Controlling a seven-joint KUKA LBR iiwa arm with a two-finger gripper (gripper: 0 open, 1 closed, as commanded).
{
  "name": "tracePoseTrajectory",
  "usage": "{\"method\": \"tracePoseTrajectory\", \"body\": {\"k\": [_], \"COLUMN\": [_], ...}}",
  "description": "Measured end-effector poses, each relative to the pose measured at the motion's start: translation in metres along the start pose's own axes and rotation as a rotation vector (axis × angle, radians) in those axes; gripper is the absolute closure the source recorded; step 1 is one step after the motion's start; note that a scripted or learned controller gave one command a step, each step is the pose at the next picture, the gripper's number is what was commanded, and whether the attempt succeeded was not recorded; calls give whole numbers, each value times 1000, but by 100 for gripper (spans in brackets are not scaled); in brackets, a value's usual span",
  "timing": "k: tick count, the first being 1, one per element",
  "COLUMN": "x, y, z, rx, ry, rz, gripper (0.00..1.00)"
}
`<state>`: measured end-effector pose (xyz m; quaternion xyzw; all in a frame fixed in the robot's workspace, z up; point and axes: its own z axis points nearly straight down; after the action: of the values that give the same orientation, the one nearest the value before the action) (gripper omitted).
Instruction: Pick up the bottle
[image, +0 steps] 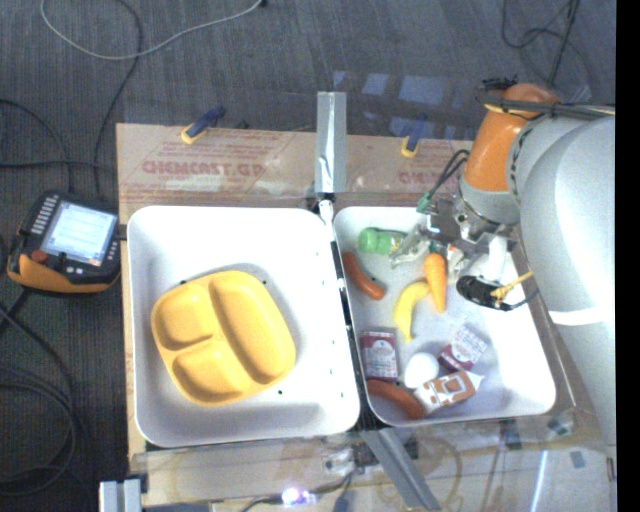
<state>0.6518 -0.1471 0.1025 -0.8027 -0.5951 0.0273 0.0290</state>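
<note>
Sausage (397, 399) seen at near edge of right bin (535, 385). Green bottle (382, 240) lying at far left of same bin, not yet lifted. End effector (440, 232) positioned just beside bottle; finger state cannot be told. Grasp and lift judged outstanding.

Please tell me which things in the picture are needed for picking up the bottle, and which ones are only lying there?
For the job:
green bottle, at the far left of the right bin
gripper, just beside the bottle

Only lying about:
carrot
banana
two sausages
egg
small packets
yellow divided tray in the left bin
</note>
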Motion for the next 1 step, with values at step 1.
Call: {"method": "tracePoseTrajectory", "body": {"k": [1], "x": [-21], "y": [10], "z": [-32], "rx": [-22], "ry": [5], "rz": [42], "gripper": [0]}}
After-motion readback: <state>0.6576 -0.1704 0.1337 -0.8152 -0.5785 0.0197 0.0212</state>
